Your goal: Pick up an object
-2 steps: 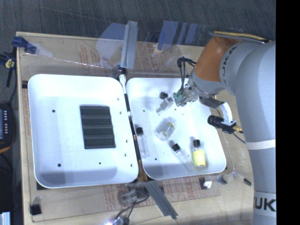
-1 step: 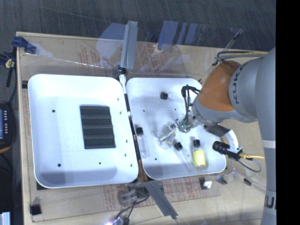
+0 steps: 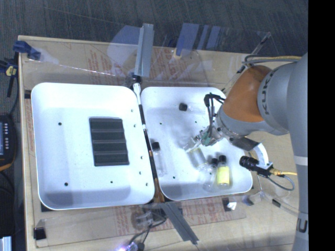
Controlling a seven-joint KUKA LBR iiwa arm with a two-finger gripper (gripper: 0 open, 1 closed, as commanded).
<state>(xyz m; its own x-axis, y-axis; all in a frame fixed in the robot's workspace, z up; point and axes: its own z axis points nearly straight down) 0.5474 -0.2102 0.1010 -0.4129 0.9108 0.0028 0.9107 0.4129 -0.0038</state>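
Landmark: right bin (image 3: 175,190), the one beside the left bin (image 3: 47,140).
Arm (image 3: 272,98): reaches in over the right bin's right rim.
Gripper (image 3: 203,139): low over the middle of the right bin; finger state cannot be told.
Clear bottle (image 3: 194,151): lies in the right bin, just beside and below the gripper tip; contact unclear.
Yellow bottle (image 3: 223,175): near the right bin's lower right corner, apart from the gripper.
Black cap (image 3: 182,107): toward the right bin's upper rim.
Dark tray (image 3: 109,141): in the left bin, well apart from the right bin's contents.

Dark grey carpeted floor (image 3: 78,9) across the top of the frame; pale wooden bench (image 3: 220,67) below, clear plastic sheeting (image 3: 172,46) at upper centre.
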